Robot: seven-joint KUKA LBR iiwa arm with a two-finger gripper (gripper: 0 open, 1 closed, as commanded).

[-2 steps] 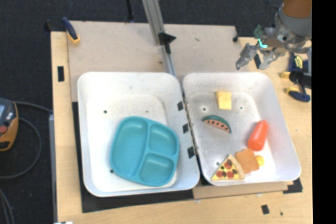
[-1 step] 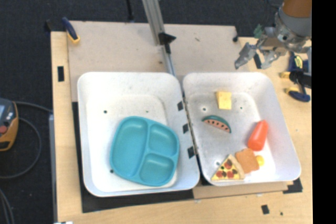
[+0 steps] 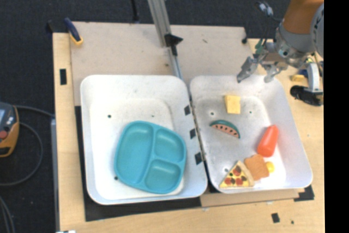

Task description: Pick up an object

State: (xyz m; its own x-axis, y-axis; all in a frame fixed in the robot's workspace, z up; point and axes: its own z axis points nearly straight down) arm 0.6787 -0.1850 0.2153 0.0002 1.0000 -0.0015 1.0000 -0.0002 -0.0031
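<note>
My gripper [image 3: 257, 73] hangs open over the far rim of the right bin [image 3: 292, 117], with nothing between its two spread fingers. In that bin lie a yellow cheese block [image 3: 233, 103], a watermelon slice [image 3: 226, 129], an orange-red carrot-like piece [image 3: 268, 141], a brown bread-like piece [image 3: 257, 167] and a pizza slice [image 3: 236, 176]. The cheese block lies nearest the gripper, a little in front of it and to the left.
The left bin [image 3: 103, 95] holds a blue divided plate [image 3: 151, 156]. A metal post [image 3: 157, 5] rises from behind the bins. A blue and yellow clamp [image 3: 73, 31] sits at the bench's far left corner.
</note>
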